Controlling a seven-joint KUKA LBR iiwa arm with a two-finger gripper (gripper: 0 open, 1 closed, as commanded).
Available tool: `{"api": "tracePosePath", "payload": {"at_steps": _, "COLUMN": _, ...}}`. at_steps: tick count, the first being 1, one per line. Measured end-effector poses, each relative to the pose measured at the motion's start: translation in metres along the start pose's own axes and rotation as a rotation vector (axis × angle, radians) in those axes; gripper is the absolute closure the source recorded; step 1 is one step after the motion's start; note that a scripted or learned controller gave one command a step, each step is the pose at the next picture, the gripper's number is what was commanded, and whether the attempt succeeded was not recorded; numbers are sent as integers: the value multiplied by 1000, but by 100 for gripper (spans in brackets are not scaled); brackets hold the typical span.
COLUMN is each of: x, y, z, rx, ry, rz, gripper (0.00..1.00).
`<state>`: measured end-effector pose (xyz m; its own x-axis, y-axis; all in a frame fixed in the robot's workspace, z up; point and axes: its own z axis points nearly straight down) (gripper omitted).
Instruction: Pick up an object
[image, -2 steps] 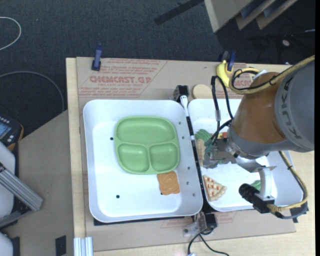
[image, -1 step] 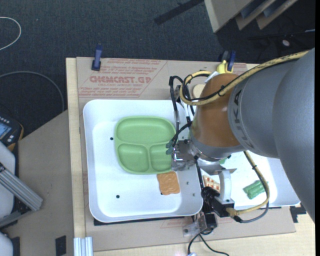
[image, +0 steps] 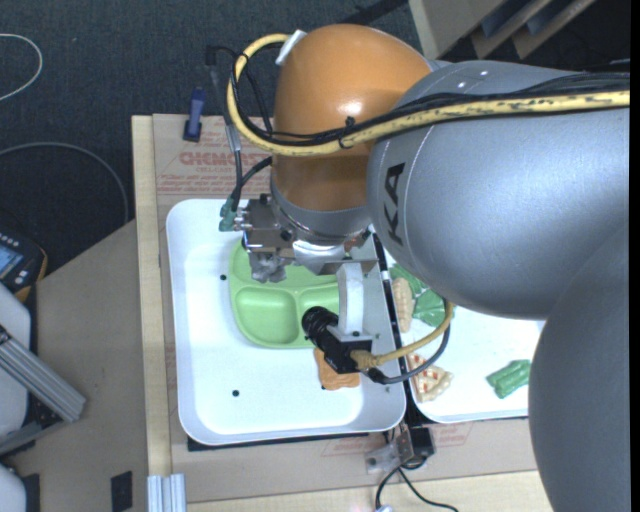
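- Claw (image: 265, 262) low over the left bin (image: 205, 340), at the 11 o'clock end of the green dish (image: 268, 315); released or clenched, cannot tell
- Green dish just beneath, spreading toward 5 o'clock; long axis partly hidden under the arm (image: 480, 180)
- Orange piece (image: 338, 380) beside the dish's 5 o'clock corner
- Bare white bin floor toward 7 o'clock; probably room enough to close on the dish rim

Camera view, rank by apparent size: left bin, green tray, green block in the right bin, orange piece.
1. left bin
2. green tray
3. green block and orange piece: these look alike, and the orange piece is partly hidden, so they are unranked.
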<state>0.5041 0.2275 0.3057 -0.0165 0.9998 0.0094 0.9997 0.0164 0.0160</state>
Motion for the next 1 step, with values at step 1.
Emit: {"api": "tracePosePath", "payload": {"at_steps": 1, "x": -81, "y": -25, "z": -58, "rx": 8, "ry": -8, "rz": 23, "gripper": 100}}
